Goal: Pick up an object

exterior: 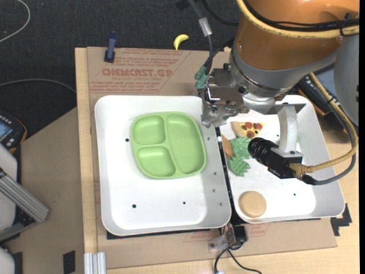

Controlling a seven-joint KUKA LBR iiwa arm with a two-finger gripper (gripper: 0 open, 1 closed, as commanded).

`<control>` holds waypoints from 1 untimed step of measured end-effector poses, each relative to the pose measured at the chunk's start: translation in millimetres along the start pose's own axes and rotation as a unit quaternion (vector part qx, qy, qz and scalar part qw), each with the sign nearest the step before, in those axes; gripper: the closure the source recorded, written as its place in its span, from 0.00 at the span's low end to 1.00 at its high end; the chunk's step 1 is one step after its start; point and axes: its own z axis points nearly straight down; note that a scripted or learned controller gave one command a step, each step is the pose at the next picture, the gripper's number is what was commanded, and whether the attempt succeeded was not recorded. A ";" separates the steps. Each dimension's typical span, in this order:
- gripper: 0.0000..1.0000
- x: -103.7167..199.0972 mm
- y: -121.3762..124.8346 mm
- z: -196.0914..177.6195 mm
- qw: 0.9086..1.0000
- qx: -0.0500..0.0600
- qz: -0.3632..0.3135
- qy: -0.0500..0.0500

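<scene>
1. Dark carpet surrounds the tabletop, which is covered by a brown cardboard sheet (142,67) with red lettering near its far edge.
2. Two shallow white bins sit side by side on the sheet, their inner walls touching.
3. Left bin (108,153): contains one green divided plate (168,146) with three compartments, lying flat in the far half of the bin.
4. Right bin (319,193): contains four loose items.
   - A pizza slice (246,129) lies flat at the far left of the bin.
   - A small tan piece (227,146) lies just beside the dividing wall, below the slice (its exact kind cannot be told).
   - A green leafy piece (239,157) lies touching or just beside the tan piece, nearer the camera than the slice.
   - A tan round disc (252,203) lies alone in the near left corner, apart from the other three.
5. Arm (285,33): the orange band and grey wrist hang over the far part of the right bin.
6. Pincer (211,112): positioned low over the dividing wall between the bins, at their far end. Whether it is open or closed cannot be told, and no item is seen in its grip.
7. Relative position: the pizza slice is the nearest item, just to the right of the pincer; the green divided plate lies just to its left.
</scene>
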 end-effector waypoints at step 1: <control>1.00 64.7 -0.5 2.7 1.000 0.002 -0.001 0.000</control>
